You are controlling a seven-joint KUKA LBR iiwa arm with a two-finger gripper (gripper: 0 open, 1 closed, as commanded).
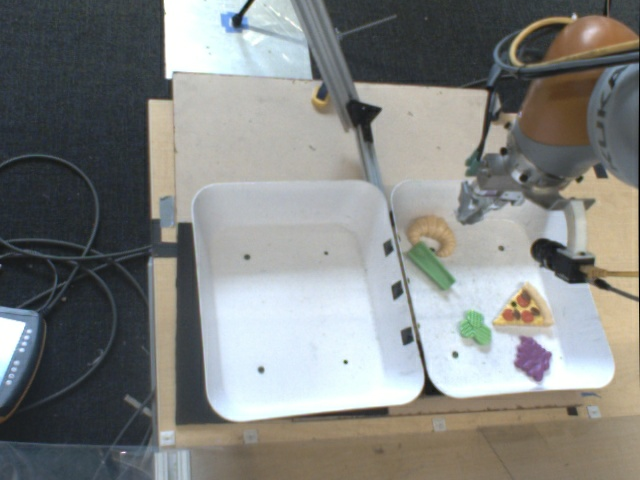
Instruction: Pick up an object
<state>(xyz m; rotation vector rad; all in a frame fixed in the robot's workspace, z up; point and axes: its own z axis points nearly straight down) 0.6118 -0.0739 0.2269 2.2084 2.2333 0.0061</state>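
Note:
The right bin (590, 363) holds several toy foods. A tan croissant (432, 232) lies near its left wall, with a green stick-shaped piece (431, 266) just below it. Lower down sit a small green leafy piece (475, 327), a pizza slice (525, 308) and a purple grape bunch (532, 357). My gripper (476, 206) hangs over the bin's upper part, just right of and above the croissant. Nothing shows between its fingers.
The left bin (215, 268) sits beside the right one, sharing a divider with black clips. A slanted metal pole (330, 48) crosses the bench above the bins. Cables and a pendant (15, 353) lie on the floor at the left.

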